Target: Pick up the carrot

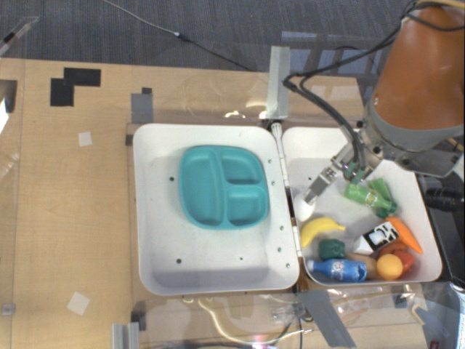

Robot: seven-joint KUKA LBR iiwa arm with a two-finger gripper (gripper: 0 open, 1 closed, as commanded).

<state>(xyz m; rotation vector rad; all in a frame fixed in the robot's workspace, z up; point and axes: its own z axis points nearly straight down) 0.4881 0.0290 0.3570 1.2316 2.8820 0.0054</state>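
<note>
At the near edge of the right bin (314,150): a blue bottle (339,270) lying flat, with a round orange fruit (390,267) toward the near-right corner. Just behind them sit a dark green lump (332,249) and a black-and-white block (381,235). The carrot (405,235) lies slantwise by the bin's right edge, free on the floor, against the block's right side and just behind the orange fruit. A banana (322,229) sits nearer the left edge, beside the dark green lump. Farther back, a bright green object (372,195) lies between the carrot and the gripper (349,173). The gripper hangs over the middle of the bin, close to the green object's far end and apart from the carrot. Open or closed: cannot tell from this angle. The left bin (160,195) carries a teal divided plate (221,186) at its centre. Both bins rest on the tan surface (65,217).
</note>
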